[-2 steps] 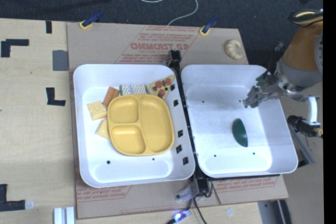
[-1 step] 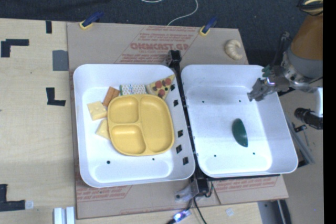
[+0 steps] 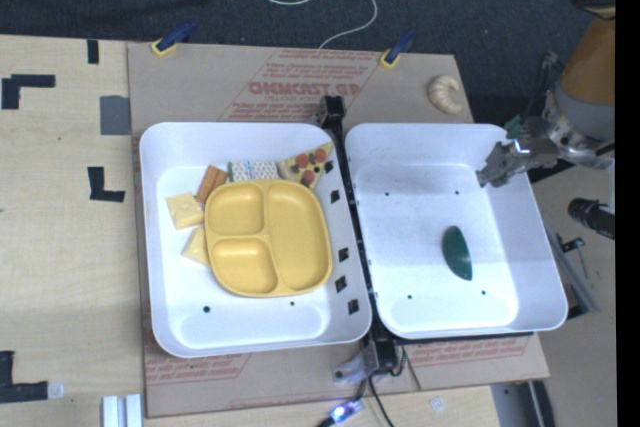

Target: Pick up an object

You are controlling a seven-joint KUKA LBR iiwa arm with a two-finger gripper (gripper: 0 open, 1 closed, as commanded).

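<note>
The right bin [image 3: 520,215] holds one dark green object [image 3: 457,252], lying loose toward its 5 o'clock side. The end effector [image 3: 497,165] sits at the bin's 2 o'clock rim, well apart from it; whether it is spread I cannot tell. The pick looks not yet begun, with reach, grasp and lift all left.

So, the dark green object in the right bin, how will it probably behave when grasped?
The dark green object looks small, smooth and oval, so it is probably light and may slip or roll sideways. It lies alone on the flat floor of the right bin, so a push would likely slide it freely.
</note>
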